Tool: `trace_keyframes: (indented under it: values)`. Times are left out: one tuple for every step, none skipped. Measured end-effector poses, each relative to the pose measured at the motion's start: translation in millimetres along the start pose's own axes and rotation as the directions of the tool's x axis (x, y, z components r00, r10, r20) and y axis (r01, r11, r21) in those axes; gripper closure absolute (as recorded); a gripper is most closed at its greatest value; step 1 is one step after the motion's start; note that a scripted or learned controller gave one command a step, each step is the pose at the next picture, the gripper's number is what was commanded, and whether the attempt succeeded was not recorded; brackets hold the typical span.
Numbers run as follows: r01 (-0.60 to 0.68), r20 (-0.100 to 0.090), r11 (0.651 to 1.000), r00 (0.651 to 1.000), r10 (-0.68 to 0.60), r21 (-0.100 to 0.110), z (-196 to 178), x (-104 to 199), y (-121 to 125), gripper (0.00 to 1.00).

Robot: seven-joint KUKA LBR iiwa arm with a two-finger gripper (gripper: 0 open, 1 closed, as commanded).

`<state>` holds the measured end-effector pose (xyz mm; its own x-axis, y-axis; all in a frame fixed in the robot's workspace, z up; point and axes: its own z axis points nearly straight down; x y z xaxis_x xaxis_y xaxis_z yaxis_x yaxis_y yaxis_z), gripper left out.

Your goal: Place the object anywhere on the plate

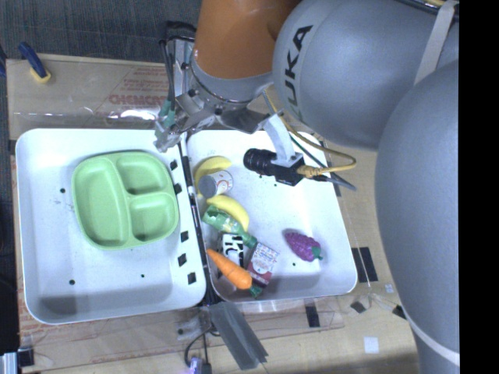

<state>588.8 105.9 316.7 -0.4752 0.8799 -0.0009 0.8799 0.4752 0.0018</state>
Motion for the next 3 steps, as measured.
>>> trace_keyframes:
  values:
    - [0.413,-0.003,0.911,0.911,-0.413,0.004,79.0,65.0,-39.2,1.0]
    - [0.555,0.0,0.832,0.832,-0.555,0.001,-20.9,72.3,2.6,1.0]
    - [0.482,-0.003,0.876,0.876,-0.482,0.005,76.4,127.7,-7.8,1.0]
